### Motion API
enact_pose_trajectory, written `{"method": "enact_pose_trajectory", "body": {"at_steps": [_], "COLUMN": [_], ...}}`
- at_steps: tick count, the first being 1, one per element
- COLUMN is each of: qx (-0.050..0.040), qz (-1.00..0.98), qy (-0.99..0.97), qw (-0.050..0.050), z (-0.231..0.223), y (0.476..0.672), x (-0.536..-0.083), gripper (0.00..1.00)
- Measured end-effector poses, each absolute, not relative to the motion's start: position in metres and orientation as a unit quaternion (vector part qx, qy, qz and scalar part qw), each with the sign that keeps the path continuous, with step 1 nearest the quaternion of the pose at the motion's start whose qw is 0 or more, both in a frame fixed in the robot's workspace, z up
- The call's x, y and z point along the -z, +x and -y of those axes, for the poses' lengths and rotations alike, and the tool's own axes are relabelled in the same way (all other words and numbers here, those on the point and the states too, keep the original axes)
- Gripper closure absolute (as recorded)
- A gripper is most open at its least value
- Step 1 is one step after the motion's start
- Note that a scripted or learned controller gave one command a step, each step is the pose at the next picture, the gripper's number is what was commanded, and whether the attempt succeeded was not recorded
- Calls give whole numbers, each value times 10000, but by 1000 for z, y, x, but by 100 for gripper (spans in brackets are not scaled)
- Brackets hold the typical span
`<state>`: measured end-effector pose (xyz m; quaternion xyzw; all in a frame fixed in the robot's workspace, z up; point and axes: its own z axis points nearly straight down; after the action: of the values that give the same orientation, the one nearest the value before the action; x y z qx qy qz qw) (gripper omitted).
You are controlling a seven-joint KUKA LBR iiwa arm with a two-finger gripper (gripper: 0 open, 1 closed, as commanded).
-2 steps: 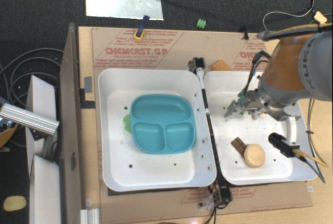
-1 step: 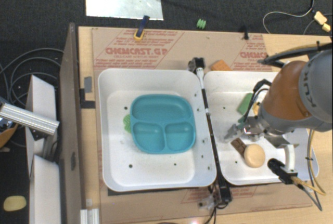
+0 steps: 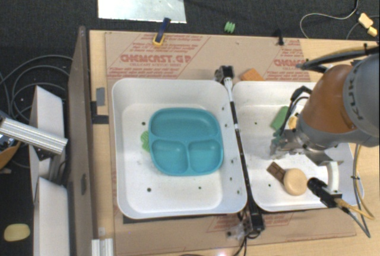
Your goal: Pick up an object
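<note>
Grey arm (image 3: 338, 103) with its orange band hangs over the right bin (image 3: 258, 100), and its claw (image 3: 284, 146) sits low inside; whether it is clenched or released cannot be told. One brown block (image 3: 274, 170) lies just beside the claw, towards the view's bottom, with one beige ball (image 3: 294, 182) next to it. One green piece (image 3: 280, 118) lies just beyond the claw. Of the two bins, the left bin (image 3: 127, 130) holds one teal divided plate (image 3: 186, 141)

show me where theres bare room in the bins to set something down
Bare floor: right bin between the divider and the claw; left bin's strip below the blue tray. Crowded: right bin's lower right, around the tan ball.
</note>
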<state>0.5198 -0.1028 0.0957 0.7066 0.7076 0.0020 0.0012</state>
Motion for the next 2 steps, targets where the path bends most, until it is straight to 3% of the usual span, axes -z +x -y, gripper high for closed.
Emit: {"method": "enact_pose_trajectory", "body": {"at_steps": [1, 2], "qx": [-18, -9], "qz": [-7076, -7066], "qy": [7066, 7076], "qw": [10, 44], "z": [103, 176], "y": [520, 575], "x": [-95, -85], "gripper": [0, 0]}}
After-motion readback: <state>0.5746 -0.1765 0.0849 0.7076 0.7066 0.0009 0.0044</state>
